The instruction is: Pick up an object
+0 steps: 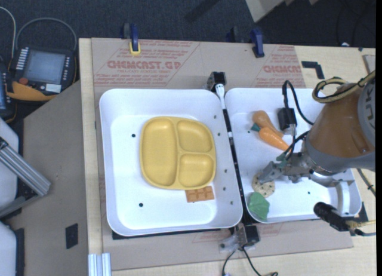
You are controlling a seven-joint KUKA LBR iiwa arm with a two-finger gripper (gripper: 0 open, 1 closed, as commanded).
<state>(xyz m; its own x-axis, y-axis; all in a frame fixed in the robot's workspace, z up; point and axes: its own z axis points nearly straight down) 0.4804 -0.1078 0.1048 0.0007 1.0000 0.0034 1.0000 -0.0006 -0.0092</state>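
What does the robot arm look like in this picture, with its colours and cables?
The arm is bulky and rounded, grey with a broad orange-brown band above the wrist. Black cables loop along it, and a small black box hangs on them. The gripper is a small grey metal assembly.

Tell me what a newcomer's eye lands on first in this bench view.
The yellow divided plate stands out first, lying in the middle of the left bin with a small orange waffle-like piece at its near edge. Next comes the grey arm reaching in from the right, its end effector low over the right bin, near a toy carrot, a round tan cracker and a green piece.
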